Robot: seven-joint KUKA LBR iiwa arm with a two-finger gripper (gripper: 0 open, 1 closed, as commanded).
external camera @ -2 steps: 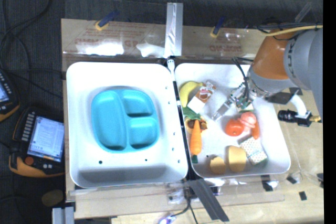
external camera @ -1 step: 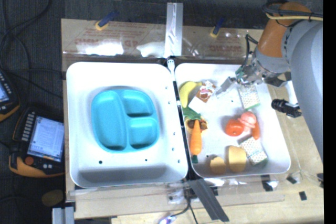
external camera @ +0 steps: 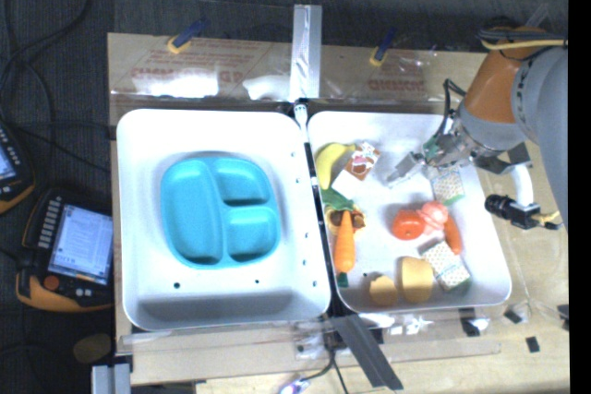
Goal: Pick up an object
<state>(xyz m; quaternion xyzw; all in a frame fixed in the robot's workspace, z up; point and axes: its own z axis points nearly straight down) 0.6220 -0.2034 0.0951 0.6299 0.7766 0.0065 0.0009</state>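
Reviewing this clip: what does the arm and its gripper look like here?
The arm is a thick, rounded grey body with an orange band above the wrist. A dark cable loops beside the band. The gripper is small, metallic grey, with slim fingers.

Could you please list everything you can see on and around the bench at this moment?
bins: 2, white, side by side on bench
divided tray: 1, blue, in left bin
banana: 1, yellow, right bin, top left
carrot: 1, orange, right bin, left side
tomato: 1, red, right bin, middle
yellow block: 1, right bin, bottom
handheld controller: 1, orange and black, floor at left
arm: 1, grey with orange band, from right
pincer: 1, grey, over right bin
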